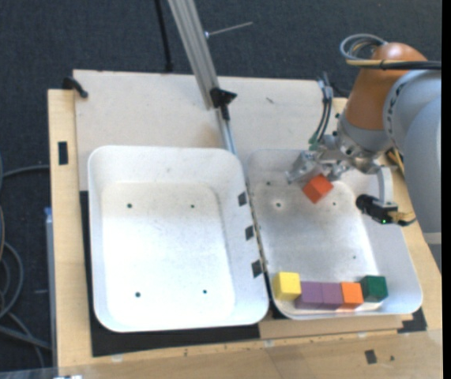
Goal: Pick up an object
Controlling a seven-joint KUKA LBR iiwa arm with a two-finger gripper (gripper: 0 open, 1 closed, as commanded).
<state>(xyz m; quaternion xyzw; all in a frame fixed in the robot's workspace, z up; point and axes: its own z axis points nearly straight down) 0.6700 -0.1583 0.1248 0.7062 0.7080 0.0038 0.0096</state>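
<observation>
Arm (403,117): enters from 3 o'clock, over the right bin (383,247). Jaws (317,178): closed on a red-orange cube (317,189), held tilted above the bin's 12 o'clock end. Row along the bin's 6 o'clock wall, touching: yellow cube (288,283), purple block (322,294), orange cube (352,293), green cube (374,287). Left bin (99,172): white, beside the right one on the counter (130,101).

The desk (154,101) is pale board. Two white bins sit on it, touching: one (99,212) at nine o'clock, the other (403,283) at three. A metal post (197,46) rises at twelve.
</observation>
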